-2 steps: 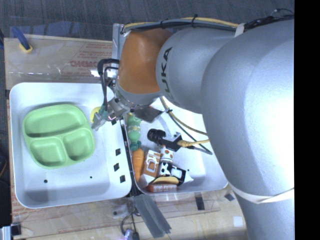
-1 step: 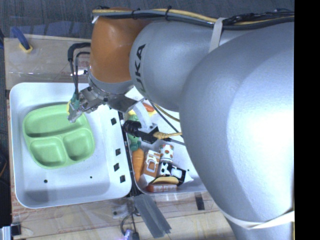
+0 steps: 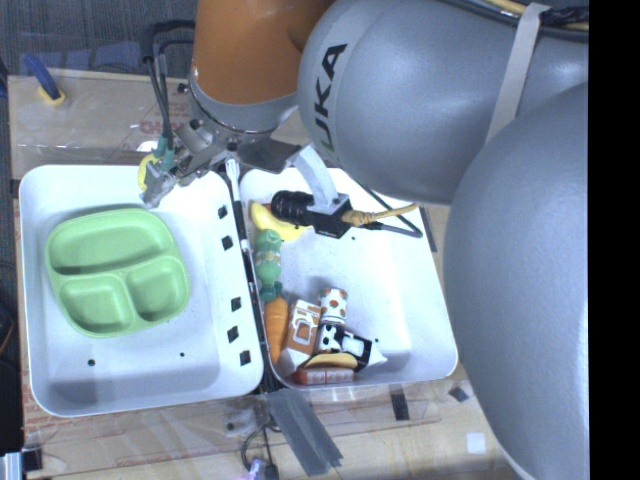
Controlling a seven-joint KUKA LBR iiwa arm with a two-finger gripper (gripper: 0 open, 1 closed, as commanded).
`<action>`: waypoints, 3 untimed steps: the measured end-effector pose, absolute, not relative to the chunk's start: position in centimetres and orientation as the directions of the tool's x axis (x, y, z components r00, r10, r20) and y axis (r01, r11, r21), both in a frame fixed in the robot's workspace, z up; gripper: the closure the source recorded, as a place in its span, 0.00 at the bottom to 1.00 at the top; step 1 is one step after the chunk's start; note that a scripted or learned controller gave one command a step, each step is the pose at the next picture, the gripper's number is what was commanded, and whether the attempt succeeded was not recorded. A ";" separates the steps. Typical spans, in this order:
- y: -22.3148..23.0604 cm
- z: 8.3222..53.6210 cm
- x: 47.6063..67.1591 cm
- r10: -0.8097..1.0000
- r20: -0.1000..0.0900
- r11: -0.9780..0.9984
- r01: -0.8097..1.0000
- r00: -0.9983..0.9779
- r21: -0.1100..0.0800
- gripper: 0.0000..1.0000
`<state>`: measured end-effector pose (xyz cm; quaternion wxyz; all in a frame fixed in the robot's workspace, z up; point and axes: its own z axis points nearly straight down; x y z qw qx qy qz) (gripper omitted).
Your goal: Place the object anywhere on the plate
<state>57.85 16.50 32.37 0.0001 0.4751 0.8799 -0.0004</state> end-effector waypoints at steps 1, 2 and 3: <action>17.7 30.0 50.5 0.854 0.000 0.520 0.854 -0.520 -0.003 1.00; 17.7 30.0 50.5 0.854 0.000 0.520 0.854 -0.520 -0.003 0.00; 19.7 31.7 47.6 0.885 -0.001 0.465 0.885 -0.465 -0.001 0.00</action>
